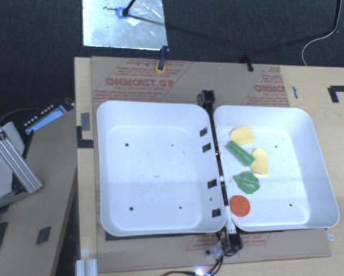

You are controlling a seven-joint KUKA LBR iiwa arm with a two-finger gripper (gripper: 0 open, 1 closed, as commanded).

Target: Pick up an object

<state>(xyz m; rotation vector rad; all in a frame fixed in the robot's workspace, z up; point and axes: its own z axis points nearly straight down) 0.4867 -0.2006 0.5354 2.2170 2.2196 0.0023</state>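
1. Left bin (155, 171): white floor, a few dark dots on it.
2. Right bin (298, 171): five items clustered in its left half, near the wall shared with the left bin.
3. Red disc (240, 205) lies nearest the front; leafy green piece (247, 181) sits just behind it.
4. Green stick (239, 152) lies slanted, between two yellow pieces: one (241, 135) behind it, the other (259, 160) touching its right end.
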